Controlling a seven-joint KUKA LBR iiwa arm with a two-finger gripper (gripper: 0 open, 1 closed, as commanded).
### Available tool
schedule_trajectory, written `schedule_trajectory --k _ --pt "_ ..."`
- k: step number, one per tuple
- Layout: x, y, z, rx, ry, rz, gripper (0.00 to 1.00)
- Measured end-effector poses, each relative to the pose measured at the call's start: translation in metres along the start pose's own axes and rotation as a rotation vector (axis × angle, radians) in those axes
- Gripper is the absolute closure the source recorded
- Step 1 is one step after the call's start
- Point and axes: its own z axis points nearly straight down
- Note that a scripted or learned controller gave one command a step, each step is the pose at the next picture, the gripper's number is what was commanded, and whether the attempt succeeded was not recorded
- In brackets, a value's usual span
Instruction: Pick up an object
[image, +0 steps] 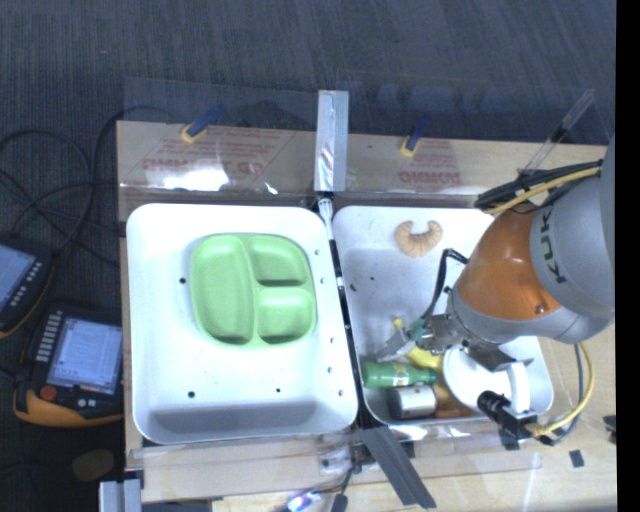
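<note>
The KUKA arm (530, 270) hung over the right bin (370, 250), its grip impossible to judge, above a green bottle (395, 376) and dark can (412, 402) crowded together, where a centred descent on one looked wisest.

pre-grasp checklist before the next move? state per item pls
1. Gripper over the cluttered corner of the right white bin: ok.
2. Target between the fingers: cannot tell, the arm hides them.
3. Green bottle lying flat beside the dark can; neighbours crowd it: not ok.
4. Tan croissant-shaped toy sits alone, easy alternative: ok.
5. Green divided plate in the left white bin, away from the arm: ok.
</note>
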Motion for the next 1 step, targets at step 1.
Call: schedule_trajectory --k 1 --pt "-0.0002 0.0006 -0.0093 0.001 0.003 0.002 1.0"
